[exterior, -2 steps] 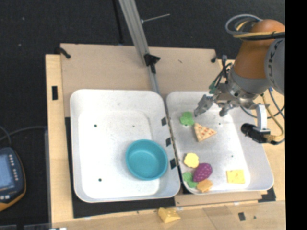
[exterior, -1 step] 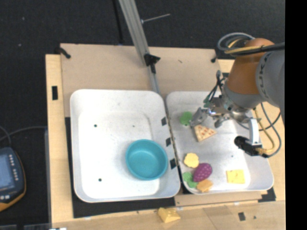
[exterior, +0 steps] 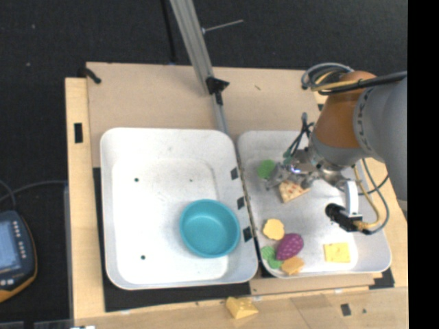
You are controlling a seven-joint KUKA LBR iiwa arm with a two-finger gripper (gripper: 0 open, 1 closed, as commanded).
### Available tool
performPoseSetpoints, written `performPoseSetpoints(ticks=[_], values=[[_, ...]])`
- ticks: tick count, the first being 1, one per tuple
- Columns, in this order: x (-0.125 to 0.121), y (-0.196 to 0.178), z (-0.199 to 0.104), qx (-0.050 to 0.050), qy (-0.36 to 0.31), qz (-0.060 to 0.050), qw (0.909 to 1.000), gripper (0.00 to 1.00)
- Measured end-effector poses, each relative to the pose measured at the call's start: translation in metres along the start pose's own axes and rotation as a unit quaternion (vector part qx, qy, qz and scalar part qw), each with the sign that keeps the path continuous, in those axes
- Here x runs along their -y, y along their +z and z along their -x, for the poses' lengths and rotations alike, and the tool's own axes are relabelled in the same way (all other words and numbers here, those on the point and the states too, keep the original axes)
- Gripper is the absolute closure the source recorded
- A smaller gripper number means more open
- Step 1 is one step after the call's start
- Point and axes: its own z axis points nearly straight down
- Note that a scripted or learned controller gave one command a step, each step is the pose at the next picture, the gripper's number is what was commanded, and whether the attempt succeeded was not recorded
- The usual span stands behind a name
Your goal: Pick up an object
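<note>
Bench (exterior: pixel 151 101) with two white bins side by side. We note the arm (exterior: pixel 346 118) entering from the right, orange band above the wrist, reaching down into the right bin (exterior: pixel 370 249). Gripper (exterior: pixel 293 177) sits low over the far-left part of that bin, just above a tan wedge-shaped piece (exterior: pixel 293 192) that looks like a pizza slice. Whether the tool is spread or closed we cannot tell, nor whether it has hold of the wedge; the wrist body hides that. A green piece (exterior: pixel 267 169) lies just left of the gripper. Along the near edge of the right bin: a yellow round piece (exterior: pixel 274 229), a purple grape cluster (exterior: pixel 291 244), a small green piece (exterior: pixel 269 254), an orange piece (exterior: pixel 293 266), and farther right a flat yellow square (exterior: pixel 336 253). Left bin (exterior: pixel 137 156) holds a teal bowl (exterior: pixel 209 227) in its near-right corner. One yellow piece (exterior: pixel 241 308) lies on the bench outside the bins, nearest us.
</note>
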Motion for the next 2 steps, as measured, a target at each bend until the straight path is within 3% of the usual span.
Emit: performPoseSetpoints(ticks=[1, 2], values=[[-0.001, -0.012, 0.001, 0.000, 0.003, 0.002, 1.0000, 1.00], [0.005, -0.060, 0.003, -0.002, 0.000, -0.001, 1.0000, 1.00]])
